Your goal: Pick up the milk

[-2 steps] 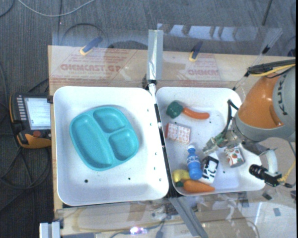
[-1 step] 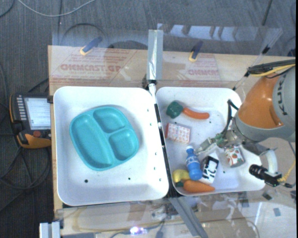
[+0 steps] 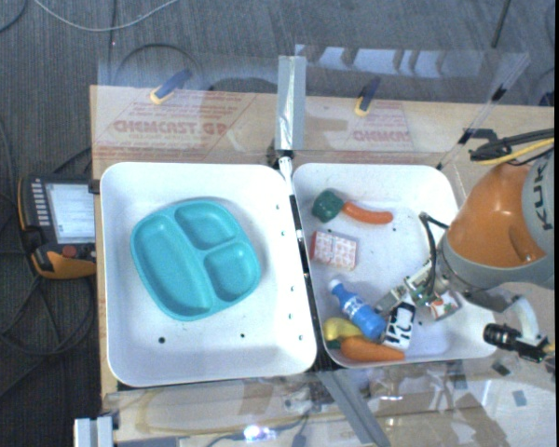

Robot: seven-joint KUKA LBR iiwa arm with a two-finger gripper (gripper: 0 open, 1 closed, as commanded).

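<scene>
1. The worktop (image 3: 196, 119) carried two shallow white bins side by side: the left bin (image 3: 121, 343) and the right bin (image 3: 447, 189).
2. A teal divided plate (image 3: 197, 257) lay in the left bin, slightly left of its middle.
3. The arm (image 3: 503, 226), grey with an orange band, reached into the right bin from the right.
4. The end effector (image 3: 412, 298) was low over the near right part of the right bin; whether it was open or closed could not be told.
5. The milk (image 3: 400, 326), a small black-and-white carton, lay just beside the end effector on its near side, close to the bin's near wall; whether they touched could not be told.
6. Left of the milk lay a blue bottle (image 3: 358, 311), a yellow item (image 3: 336, 330) and an orange carrot (image 3: 371, 349), clustered together.
7. Farther back sat a dark green item (image 3: 327, 205) touching a second carrot (image 3: 367, 214), with a pink-and-white packet (image 3: 335, 249) between the two groups.
</scene>
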